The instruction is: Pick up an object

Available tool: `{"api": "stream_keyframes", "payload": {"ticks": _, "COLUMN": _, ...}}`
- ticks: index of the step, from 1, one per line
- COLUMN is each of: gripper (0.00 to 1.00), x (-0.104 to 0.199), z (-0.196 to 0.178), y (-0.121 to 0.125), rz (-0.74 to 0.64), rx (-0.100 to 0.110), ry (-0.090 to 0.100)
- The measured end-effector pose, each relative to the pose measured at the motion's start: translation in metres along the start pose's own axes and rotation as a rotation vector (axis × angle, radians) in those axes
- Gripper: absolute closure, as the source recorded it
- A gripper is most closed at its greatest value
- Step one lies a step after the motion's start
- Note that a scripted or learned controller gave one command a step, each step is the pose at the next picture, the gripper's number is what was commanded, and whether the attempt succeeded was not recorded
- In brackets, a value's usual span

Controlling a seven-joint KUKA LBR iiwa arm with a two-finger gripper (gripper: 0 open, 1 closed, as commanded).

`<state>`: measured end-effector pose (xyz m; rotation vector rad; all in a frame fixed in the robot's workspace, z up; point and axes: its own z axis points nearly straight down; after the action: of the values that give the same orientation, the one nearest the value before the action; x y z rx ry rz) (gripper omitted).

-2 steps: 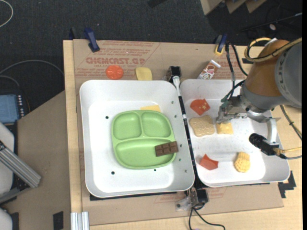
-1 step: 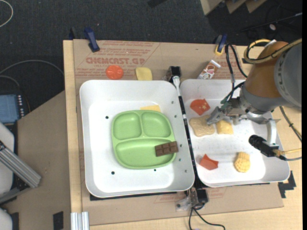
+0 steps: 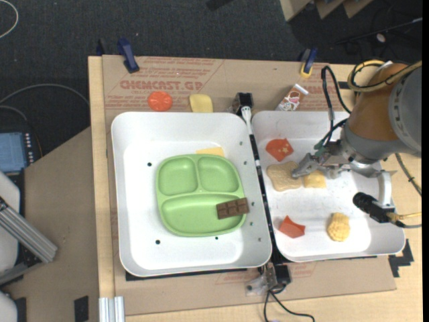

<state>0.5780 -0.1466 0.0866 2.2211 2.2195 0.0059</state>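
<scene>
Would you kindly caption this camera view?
Gripper low over a beige food piece in the right bin.

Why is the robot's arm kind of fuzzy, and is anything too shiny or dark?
In the camera view, the arm looks soft and a bit blurred, while the green plate is sharp; the white bins are bright but not washed out, with a thin dark shadow under the left bin's near edge; the floor at the top is dim.

Dark carpet floor (image 3: 60, 25) surrounds the cardboard-covered tabletop (image 3: 201, 76); blue clamps (image 3: 127, 54) grip its upper edge
</scene>
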Motion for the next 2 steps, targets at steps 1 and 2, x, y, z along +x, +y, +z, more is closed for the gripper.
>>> {"api": "stream_keyframes", "payload": {"ticks": 1, "gripper": 1.0, "x": 0.0003, "z": -0.0154, "y": 0.004, "rz": -0.003, "rx": -0.013, "ry": -0.004}}
{"api": "stream_keyframes", "payload": {"ticks": 2, "gripper": 0.0, "x": 0.0004, "z": -0.0115, "y": 0.0013, "rz": -0.002, "rx": -0.005, "ry": -0.003}}
